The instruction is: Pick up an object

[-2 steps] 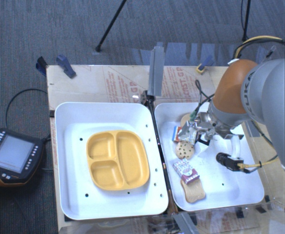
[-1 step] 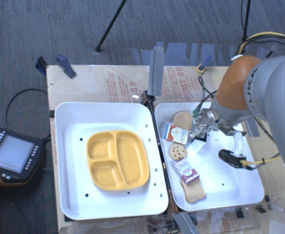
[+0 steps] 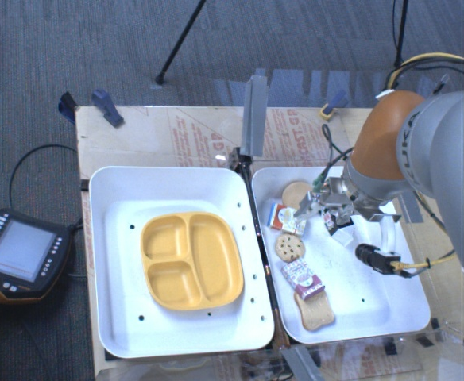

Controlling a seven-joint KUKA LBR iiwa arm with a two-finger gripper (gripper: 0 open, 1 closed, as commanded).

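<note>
My gripper (image 3: 327,209) hangs low over the upper middle of the right bin (image 3: 375,308). Just left of it lies a small red, white and blue carton (image 3: 284,217), and a tan round biscuit (image 3: 295,192) lies at the bin's back edge. A chocolate chip cookie (image 3: 290,248) sits below the carton. Further toward the front are a maroon packet (image 3: 301,277) and a slice of toast (image 3: 316,311). The gripper stands close to the carton's right end; I cannot make out whether they touch.
The left bin (image 3: 113,292) holds a yellow divided plate (image 3: 191,259) at its middle. A grey upright post (image 3: 254,121) stands behind the gap between the bins. The arm covers the right bin's back right corner.
</note>
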